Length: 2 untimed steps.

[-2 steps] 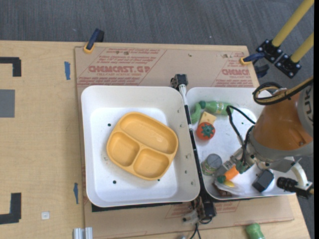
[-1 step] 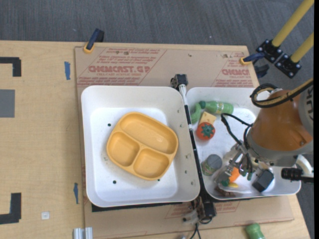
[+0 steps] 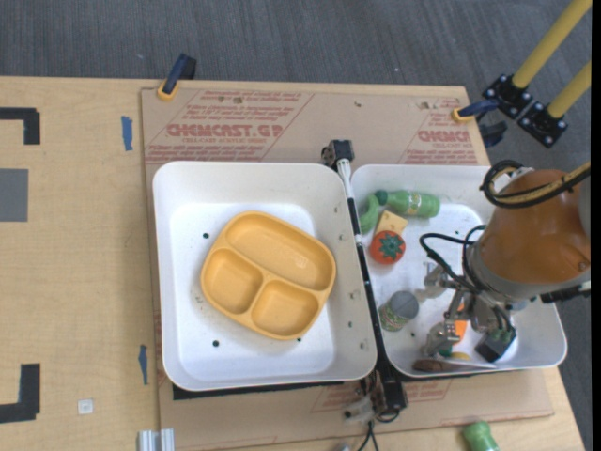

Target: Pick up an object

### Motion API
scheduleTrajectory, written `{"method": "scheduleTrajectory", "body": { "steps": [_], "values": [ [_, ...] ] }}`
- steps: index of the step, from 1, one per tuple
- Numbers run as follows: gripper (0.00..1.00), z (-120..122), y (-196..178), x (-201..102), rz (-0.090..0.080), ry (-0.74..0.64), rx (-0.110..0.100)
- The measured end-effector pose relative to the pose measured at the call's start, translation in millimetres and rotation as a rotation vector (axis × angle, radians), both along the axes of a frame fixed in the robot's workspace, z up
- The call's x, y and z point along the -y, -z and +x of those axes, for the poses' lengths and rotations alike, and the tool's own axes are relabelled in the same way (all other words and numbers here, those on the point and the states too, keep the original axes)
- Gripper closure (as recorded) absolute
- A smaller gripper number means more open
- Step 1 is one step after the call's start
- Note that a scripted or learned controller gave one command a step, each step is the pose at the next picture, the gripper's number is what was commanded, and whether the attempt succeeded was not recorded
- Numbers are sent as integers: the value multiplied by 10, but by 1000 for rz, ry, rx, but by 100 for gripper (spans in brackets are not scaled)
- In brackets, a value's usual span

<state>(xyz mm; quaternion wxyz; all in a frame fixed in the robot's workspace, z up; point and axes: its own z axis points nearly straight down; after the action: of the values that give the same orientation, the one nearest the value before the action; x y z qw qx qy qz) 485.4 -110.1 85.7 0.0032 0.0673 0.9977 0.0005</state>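
Note:
My gripper (image 3: 467,319) hangs low over the front part of the right bin (image 3: 406,181), under the orange wrist band. Directly beneath it lies a small orange piece (image 3: 456,330), with a black object (image 3: 494,346) just to its right. A grey can (image 3: 401,308) stands to the gripper's left. Further back in the same bin are a red round fruit (image 3: 387,246), a yellow block (image 3: 391,225) and a green bottle (image 3: 408,204) lying on its side. The arm hides the bin's right side.
The left bin (image 3: 178,252) holds a yellow three-compartment plate (image 3: 268,275). A dark flat item (image 3: 437,365) lies at the right bin's front wall. A green object (image 3: 479,434) sits on the bench outside the bins, front right. Yellow poles with black clamps (image 3: 526,111) stand at the back right.

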Motion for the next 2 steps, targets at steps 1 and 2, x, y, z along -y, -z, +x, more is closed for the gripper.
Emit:
{"method": "scheduleTrajectory", "body": {
  "steps": [1, 2],
  "values": [
    [0, 10, 2, 152, -2, -405, 0],
    [0, 347, 2, 475, -4, -729, 0]
  ]
}}
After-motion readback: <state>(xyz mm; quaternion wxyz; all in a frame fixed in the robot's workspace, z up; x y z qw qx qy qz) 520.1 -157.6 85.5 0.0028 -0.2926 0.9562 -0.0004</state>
